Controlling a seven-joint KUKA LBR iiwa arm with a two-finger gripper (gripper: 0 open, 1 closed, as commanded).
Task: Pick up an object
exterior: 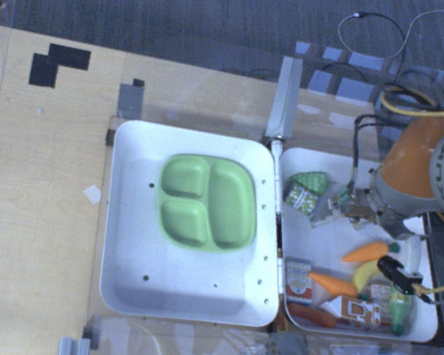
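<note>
My gripper (331, 211) hangs over the upper middle of the right bin (292, 163), just right of a green crumpled packet (306, 188). Below it lie an orange carrot (366, 252), a second carrot (332, 284) and a yellow banana-like piece (365, 273). Nothing shows between the gripper's tips. The arm's grey wrist and orange band (410, 163) cover the bin's upper right corner.
The left bin (124, 199) holds a green three-compartment plate (206, 202). Along the right bin's front edge sit a small carton (298, 277), a red item (313, 315), a printed box (361, 311) and a green bottle (400, 312). Cables run behind the arm.
</note>
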